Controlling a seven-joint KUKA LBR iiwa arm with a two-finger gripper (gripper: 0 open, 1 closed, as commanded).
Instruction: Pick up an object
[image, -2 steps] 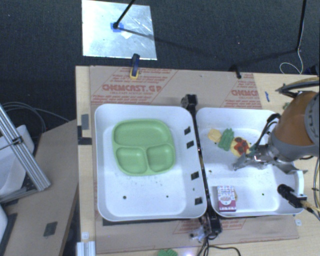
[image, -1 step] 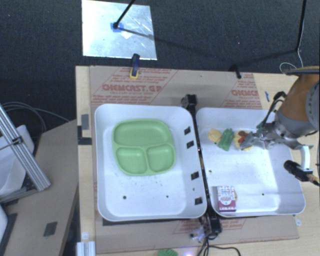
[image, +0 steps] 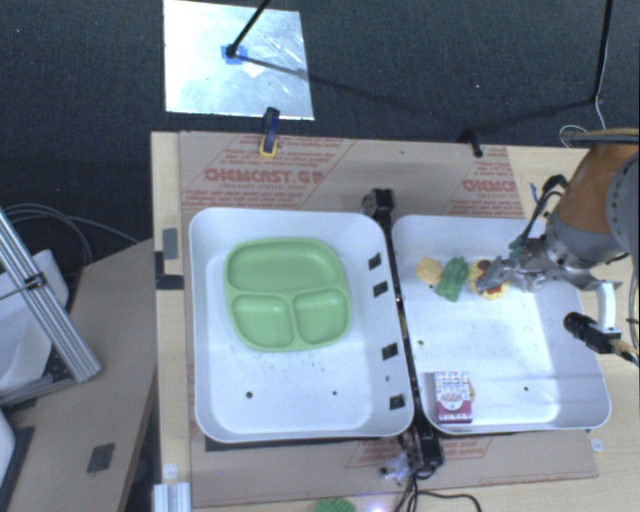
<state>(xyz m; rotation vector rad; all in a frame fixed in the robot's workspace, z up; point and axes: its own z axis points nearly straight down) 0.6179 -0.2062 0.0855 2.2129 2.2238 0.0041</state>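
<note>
A worktop (image: 330, 165) carries 2 shallow white bins side by side. The left bin (image: 215, 390) holds a green divided plate (image: 288, 293). The grey arm (image: 600, 215) reaches into the right bin (image: 570, 400), its gripper (image: 493, 280) low over small toys near the far wall; finger state cannot be told. Just beside it lie a green toy (image: 452, 278) and a yellow toy (image: 429, 269). A small snack box (image: 453, 396) rests at the near wall.

Even overhead light, soft shadows; glare on the foil sheet (image: 238, 60); slightly soft, grainy focus.
</note>
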